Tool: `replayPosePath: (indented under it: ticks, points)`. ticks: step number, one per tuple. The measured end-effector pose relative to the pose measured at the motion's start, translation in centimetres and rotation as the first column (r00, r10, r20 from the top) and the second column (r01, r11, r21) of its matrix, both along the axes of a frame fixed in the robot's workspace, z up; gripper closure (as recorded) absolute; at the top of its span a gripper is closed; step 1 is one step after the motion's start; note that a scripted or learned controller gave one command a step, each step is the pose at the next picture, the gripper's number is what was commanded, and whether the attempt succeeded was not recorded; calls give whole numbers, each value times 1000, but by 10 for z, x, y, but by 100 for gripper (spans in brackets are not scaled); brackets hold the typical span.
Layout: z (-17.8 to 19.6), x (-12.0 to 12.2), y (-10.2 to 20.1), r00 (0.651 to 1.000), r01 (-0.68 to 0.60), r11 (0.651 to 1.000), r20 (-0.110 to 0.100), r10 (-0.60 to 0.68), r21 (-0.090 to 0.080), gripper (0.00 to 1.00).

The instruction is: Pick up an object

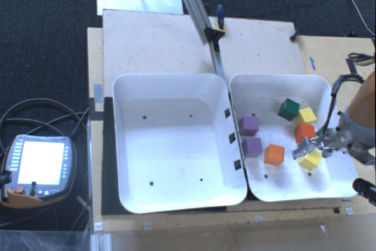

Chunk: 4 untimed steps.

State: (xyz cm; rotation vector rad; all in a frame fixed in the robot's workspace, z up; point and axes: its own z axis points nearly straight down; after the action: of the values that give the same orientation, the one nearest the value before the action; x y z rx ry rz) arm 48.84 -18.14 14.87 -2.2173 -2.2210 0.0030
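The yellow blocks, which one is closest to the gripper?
The lower yellow block, right beside the gripper. The other yellow block sits higher up, next to the green block.

Arm cut off at right edge — tool tips blurred, overlapping yellow cube

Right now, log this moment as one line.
arm: over right bin | gripper: between red cube and yellow cube | grasp: none seen | left bin: untouched
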Motion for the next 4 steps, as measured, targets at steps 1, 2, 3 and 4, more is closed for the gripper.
replayPosePath:
  ticks: [1, 2, 3, 4]
  points:
    - [-32, 4, -3, 1000, 0, 1000, 17, 0, -8, 0]
    - [-23, 5, -4, 1000, -1, 1000, 20, 1, -10, 100]
    - [38, 0, -7, 1000, -2, 1000, 12, 2, -4, 100]
    - [67, 2, -8, 1000, -3, 1000, 10, 3, -3, 100]
